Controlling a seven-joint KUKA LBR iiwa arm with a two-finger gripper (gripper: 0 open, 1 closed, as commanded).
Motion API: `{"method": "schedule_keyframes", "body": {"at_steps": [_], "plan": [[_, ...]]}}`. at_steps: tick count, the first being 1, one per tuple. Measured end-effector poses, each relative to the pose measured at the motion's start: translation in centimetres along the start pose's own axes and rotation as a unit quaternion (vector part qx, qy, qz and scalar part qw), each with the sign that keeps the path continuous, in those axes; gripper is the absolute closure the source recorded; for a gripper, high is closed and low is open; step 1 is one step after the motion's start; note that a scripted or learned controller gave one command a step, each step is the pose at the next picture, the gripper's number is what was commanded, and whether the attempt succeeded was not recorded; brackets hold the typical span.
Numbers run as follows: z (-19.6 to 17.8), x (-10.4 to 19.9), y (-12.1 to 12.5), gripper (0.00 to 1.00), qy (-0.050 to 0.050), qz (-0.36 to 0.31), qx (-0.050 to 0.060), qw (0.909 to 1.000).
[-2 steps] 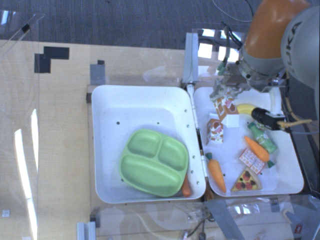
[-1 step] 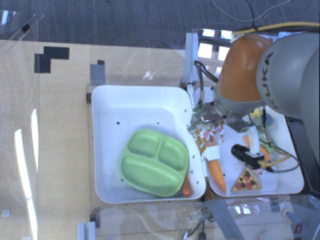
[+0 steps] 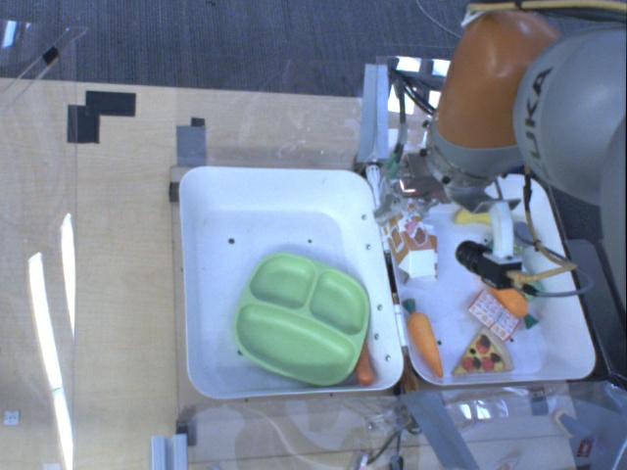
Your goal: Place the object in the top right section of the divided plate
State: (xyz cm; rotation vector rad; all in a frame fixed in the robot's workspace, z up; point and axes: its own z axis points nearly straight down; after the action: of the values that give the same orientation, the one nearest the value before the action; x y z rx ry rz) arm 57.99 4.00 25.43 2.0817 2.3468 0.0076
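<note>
A wooden table [image 3: 118, 262] seen from above carries two shallow white bins side by side. The left bin [image 3: 211, 223] holds a green divided plate [image 3: 304, 318] with three sections; its top right section is the one nearest the right bin. The right bin [image 3: 573, 346] holds toy food: a carrot [image 3: 423, 337], a pizza slice [image 3: 485, 354], a patterned cracker [image 3: 487, 308], a small box [image 3: 413, 246] and a yellow piece [image 3: 472, 218].

The grey arm's gripper [image 3: 411, 186] hangs low over the far left corner of the right bin, just above the small box. Whether its fingers are open or closed cannot be told, and no object can be seen between them.

The small box looks like the likely target: probably light, stiff and smooth, best pinched across its narrow flat sides.
</note>
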Motion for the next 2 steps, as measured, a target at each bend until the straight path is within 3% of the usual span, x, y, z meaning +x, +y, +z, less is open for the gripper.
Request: {"method": "schedule_keyframes", "body": {"at_steps": [1, 2], "plan": [[5.8, 4.7, -2.9, 1.00, 0.000, 0.056, 0.003, 0.9984], [4.7, 4.6, -2.7, 1.00, 0.001, 0.056, 0.001, 0.9984]]}}
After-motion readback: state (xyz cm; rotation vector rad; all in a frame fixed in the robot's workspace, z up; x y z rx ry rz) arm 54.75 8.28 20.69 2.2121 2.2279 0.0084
